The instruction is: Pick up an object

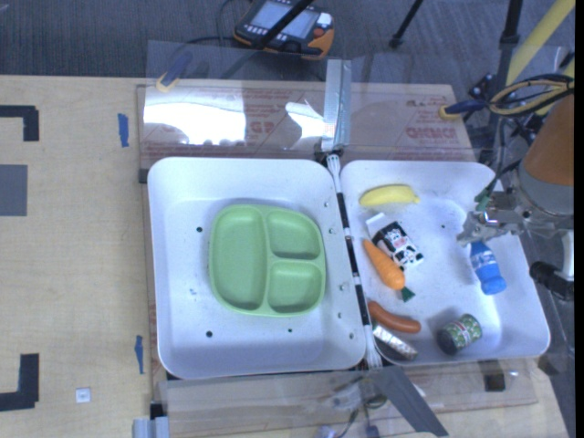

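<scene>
The right bin [525, 336] holds several objects: a yellow banana [389, 195], a black-and-white carton [399, 243], an orange carrot [385, 264], a sausage [395, 318], a green-labelled can [458, 332] and a small blue bottle [489, 271]. My gripper [481, 225] hangs at the bin's right side, just above the bottle's upper end. Its metal parts overlap the bottle's top, so I cannot see whether it touches the bottle.
The left bin [173, 199] carries a green divided plate [268, 259]. A silver foil object [394, 344] lies at the right bin's front edge by the sausage. A clear panel stands behind both bins. Cables and stands crowd the far right.
</scene>
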Controlling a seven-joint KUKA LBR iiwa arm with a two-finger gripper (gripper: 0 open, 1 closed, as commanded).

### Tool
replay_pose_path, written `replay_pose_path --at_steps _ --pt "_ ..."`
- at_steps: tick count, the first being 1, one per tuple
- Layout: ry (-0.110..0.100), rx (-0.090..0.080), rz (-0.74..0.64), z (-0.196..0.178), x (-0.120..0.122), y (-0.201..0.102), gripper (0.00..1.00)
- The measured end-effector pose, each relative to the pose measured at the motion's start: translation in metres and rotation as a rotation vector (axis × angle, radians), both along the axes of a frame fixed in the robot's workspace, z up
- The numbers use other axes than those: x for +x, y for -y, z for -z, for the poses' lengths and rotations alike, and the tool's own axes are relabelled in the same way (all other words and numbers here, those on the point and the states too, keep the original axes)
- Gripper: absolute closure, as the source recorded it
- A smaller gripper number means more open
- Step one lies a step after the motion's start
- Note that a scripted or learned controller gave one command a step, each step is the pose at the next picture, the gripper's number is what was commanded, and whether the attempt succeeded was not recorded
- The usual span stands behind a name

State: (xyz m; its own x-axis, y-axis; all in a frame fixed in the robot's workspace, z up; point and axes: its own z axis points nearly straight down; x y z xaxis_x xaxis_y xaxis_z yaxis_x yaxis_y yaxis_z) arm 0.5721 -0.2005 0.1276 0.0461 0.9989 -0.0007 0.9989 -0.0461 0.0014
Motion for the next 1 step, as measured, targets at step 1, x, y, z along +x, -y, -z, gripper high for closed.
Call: replay_pose_path --at_steps 1 --pt "0.001 0.001 -0.123 -0.0777 -0.0092 -0.0737 1.0"
